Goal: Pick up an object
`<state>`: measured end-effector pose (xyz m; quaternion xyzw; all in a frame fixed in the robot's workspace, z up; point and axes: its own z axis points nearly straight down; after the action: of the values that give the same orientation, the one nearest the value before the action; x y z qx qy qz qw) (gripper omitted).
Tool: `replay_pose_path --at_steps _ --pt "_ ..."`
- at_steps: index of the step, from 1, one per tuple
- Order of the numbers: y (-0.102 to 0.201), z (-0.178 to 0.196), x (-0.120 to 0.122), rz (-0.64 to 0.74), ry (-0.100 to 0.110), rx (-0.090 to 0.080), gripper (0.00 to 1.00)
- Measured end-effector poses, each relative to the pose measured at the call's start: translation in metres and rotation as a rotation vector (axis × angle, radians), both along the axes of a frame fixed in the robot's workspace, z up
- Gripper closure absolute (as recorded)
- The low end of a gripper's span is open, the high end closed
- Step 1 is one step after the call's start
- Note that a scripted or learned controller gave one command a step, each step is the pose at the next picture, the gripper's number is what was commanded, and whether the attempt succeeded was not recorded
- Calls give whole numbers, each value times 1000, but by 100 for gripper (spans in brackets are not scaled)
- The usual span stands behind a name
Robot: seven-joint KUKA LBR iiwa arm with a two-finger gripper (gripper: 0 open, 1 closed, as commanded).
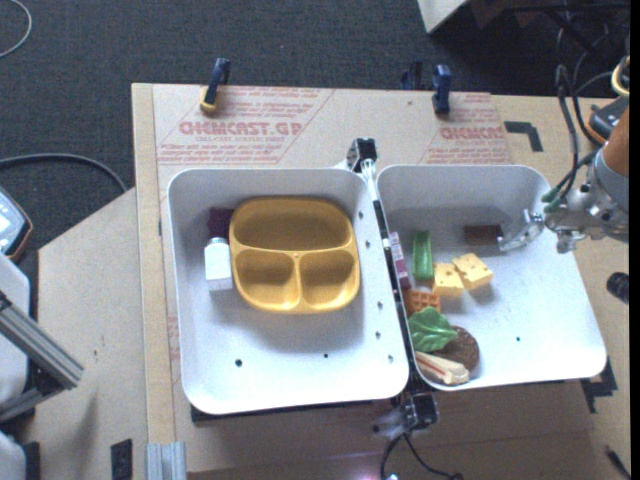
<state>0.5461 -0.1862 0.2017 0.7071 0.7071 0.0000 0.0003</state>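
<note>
My gripper (540,240) hangs over the back right part of the right bin (560,318). Its two silver fingers stand apart, open, and nothing is between them. One fingertip (514,239) is just right of a small brown bar (483,234) and does not touch it. Further left lie a green vegetable piece (423,255), two yellow cheese wedges (465,272), an orange waffle (423,299), a green lettuce leaf (430,327), a brown patty (464,347) and pale fries (440,369).
The left bin (270,378) holds a yellow divided tray (294,255), a small white bottle (217,264) and a dark purple item (220,220) behind it. A ridge (383,258) separates the bins. Clamps (441,88) stand at the back of the board.
</note>
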Motion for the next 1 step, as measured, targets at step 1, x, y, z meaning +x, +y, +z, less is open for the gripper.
replay_pose_path --at_steps 1 --pt "6 -46 5 2 6 3 0"
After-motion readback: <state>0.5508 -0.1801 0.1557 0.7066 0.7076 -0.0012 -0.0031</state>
